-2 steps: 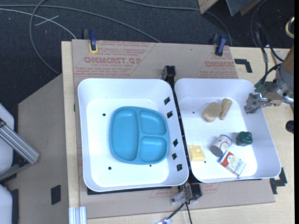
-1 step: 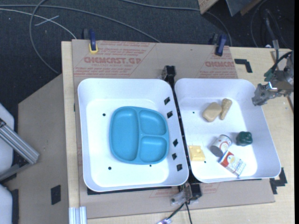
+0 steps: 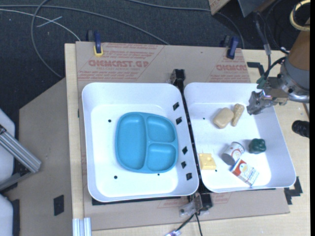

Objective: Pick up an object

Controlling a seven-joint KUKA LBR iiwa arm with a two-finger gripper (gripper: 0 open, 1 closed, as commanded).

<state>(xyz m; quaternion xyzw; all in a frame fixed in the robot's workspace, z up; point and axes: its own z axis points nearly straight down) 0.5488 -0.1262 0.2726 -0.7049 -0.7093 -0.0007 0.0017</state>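
The right bin point(image 3: 275, 132) holds a tan bread-like lump point(image 3: 222, 118), a slim tan roll point(image 3: 237, 114) beside it, a dark green lump point(image 3: 257, 145), a small grey and white can point(image 3: 233, 152), a yellow block point(image 3: 207, 161) and a red, white and blue carton point(image 3: 244, 172). My gripper point(image 3: 257, 103) hangs over the bin's upper right part, just right of the tan roll. Nothing shows between its fingers.
The left bin point(image 3: 93, 132) holds a blue divided plate point(image 3: 146, 142). Black clips point(image 3: 178, 75) sit along the seam between the bins. Blue clamps point(image 3: 98, 45) hold the cardboard at the back. Cables run across the dark floor behind.
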